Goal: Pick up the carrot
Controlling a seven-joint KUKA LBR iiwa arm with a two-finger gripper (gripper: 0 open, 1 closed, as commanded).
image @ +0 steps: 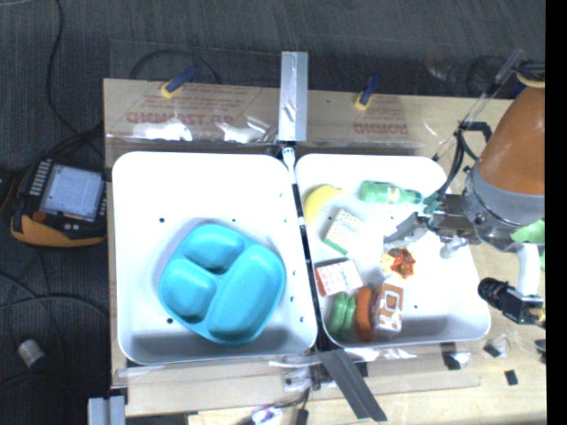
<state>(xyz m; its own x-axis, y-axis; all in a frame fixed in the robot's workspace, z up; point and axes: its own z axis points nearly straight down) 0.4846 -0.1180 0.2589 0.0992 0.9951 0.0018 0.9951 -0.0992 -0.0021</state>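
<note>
I need to bring the gripper [423, 228] down and toward the near wall of the right bin [461, 321], then drop straight onto the carrot [364, 312] so I don't nudge the green vegetable [340, 309] or the small carton [388, 306] that flank it. The fingers look spread and hold nothing. The carrot is a short orange stub lying wedged between those two.
</note>
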